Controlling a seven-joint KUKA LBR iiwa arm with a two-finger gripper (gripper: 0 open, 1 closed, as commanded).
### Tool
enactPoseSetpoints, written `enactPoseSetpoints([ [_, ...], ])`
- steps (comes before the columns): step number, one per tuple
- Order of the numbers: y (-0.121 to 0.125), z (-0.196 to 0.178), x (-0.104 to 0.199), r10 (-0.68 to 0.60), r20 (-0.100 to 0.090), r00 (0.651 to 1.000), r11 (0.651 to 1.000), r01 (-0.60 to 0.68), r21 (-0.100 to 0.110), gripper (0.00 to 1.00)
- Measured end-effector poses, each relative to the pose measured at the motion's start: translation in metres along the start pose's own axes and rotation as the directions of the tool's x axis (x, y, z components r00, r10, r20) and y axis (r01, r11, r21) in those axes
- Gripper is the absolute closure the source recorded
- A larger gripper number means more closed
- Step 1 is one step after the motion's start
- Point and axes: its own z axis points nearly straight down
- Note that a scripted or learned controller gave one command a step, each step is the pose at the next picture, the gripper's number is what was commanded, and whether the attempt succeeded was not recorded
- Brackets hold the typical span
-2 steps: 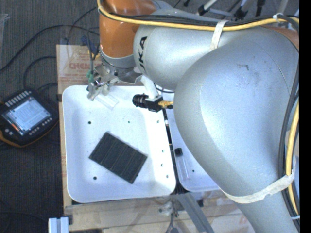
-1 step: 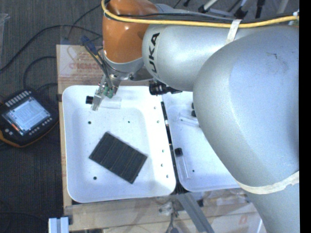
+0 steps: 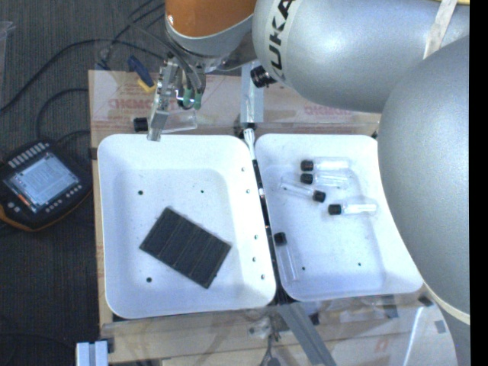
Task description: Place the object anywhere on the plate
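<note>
A dark grey ribbed rectangular plate [image 3: 185,247] lies flat and turned at an angle in the left bin [image 3: 122,204], toward its front. Several clear tubes with black caps lie in the right bin [image 3: 358,258]: two side by side [image 3: 326,171] at the back, one slanted [image 3: 301,190], one [image 3: 352,207] to the right, and one [image 3: 287,259] along the left wall. My gripper [image 3: 162,117] hangs under the orange wrist band over the far left edge of the left bin, well away from the plate and the tubes.
The big grey arm [image 3: 366,44] covers the upper right and the right bin's right side. A teach pendant [image 3: 40,181] lies on the floor to the left, with cables [image 3: 114,52] behind the bench. A ridge [image 3: 259,197] divides the two bins.
</note>
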Motion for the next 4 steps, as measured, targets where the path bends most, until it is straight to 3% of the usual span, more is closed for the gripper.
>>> enactPoseSetpoints([
  [1,0.001,-0.105,-0.008,-0.119,0.001,0.993,0.993,0.119,0.001,1.00],
  [2,0.002,-0.105,-0.009,-0.609,0.001,0.793,0.793,0.609,-0.002,1.00],
  [3,0.004,-0.104,-0.022,-0.910,0.003,0.415,0.415,0.910,-0.003,1.00],
  [4,0.006,-0.112,-0.024,-0.909,0.011,0.416,0.416,0.909,-0.009,1.00],
])
